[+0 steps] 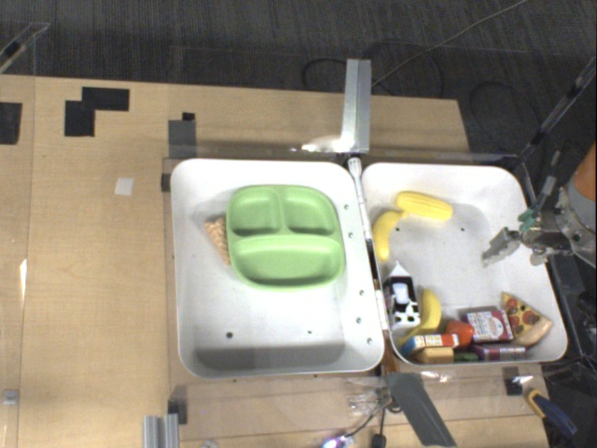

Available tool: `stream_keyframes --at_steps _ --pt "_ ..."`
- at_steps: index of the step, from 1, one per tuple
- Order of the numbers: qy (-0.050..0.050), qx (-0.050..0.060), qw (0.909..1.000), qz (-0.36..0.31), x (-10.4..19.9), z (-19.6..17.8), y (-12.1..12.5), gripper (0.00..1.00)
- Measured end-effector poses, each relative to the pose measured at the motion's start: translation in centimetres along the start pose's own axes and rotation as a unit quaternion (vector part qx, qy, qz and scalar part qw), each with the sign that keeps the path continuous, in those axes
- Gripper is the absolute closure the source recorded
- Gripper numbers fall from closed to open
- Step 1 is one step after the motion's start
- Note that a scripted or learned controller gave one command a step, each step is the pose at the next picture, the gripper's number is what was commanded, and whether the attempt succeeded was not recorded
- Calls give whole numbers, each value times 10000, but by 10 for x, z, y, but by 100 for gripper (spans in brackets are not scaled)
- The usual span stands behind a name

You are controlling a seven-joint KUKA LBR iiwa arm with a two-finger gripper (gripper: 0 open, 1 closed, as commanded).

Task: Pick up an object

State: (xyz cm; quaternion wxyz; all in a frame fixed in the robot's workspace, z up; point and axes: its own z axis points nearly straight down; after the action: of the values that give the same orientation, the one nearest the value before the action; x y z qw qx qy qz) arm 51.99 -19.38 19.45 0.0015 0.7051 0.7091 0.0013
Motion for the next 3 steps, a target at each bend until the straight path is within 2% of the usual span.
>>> stream_keyframes --at_steps 1,2,3 --pt "-17 -54 9982 -596 33 104 87 0" --pt "-4 -37 9940 -1092 73 106 137 0" --pt "-10 -40 9936 -1125 75 94 138 100"
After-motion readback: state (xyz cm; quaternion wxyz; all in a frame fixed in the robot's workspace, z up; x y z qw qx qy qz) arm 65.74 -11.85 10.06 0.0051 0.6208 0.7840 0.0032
